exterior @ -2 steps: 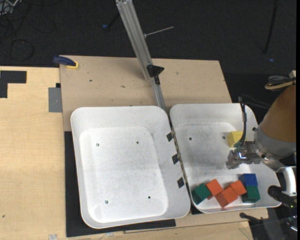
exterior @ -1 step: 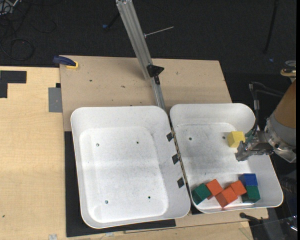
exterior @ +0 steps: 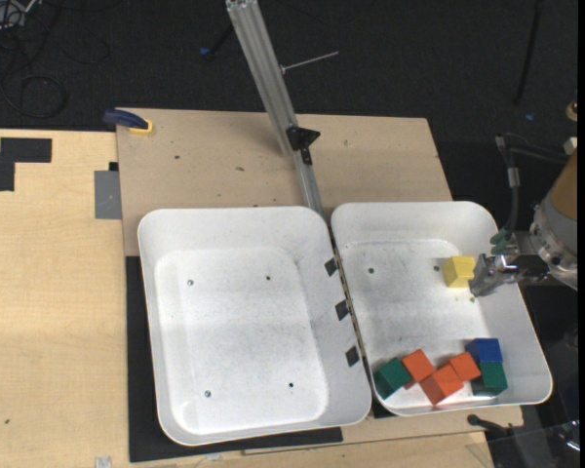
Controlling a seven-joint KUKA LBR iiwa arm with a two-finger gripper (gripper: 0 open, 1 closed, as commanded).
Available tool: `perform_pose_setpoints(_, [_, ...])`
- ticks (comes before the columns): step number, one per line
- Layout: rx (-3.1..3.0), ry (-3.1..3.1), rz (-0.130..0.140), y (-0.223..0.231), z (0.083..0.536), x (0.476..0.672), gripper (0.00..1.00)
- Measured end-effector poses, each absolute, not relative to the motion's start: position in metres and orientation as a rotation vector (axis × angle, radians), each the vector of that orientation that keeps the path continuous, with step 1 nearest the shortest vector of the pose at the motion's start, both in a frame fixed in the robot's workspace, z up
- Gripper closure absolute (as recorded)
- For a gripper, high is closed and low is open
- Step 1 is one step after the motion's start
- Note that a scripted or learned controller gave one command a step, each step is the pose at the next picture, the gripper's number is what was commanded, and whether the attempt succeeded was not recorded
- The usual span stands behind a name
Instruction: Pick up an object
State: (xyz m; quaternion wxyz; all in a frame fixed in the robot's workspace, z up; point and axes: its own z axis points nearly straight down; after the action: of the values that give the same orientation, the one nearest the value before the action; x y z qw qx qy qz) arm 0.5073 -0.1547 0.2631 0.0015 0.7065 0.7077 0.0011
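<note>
Camera view, with no readable writing anywhere, has the gripper (exterior: 486, 276) over the right bin (exterior: 409, 224) just beside a yellow block (exterior: 458, 270), its grip state impossible to tell, other blocks (exterior: 447, 372) clustered at the near edge.

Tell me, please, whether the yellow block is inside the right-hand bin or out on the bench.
Inside. The yellow block rests on the floor of the right bin, near its right wall, right beside the gripper.

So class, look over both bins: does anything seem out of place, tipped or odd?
Nothing is spilled or damaged. The yellow block sits alone by the gripper in the right bin, while the other blocks are jumbled in its near corner.
</note>
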Motion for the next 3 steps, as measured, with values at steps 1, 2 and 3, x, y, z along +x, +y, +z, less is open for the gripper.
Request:
perform_pose_setpoints(1, [2.217, 2.228, 0.002, -0.106, 0.265, 0.517, 1.00])
perform_pose_setpoints(2, [2.218, 2.229, 0.000, -0.049, 0.265, 0.525, 1.00])
perform_pose_setpoints(3, [2.221, 2.229, -0.004, -0.005, 0.252, 0.533, 1.00])
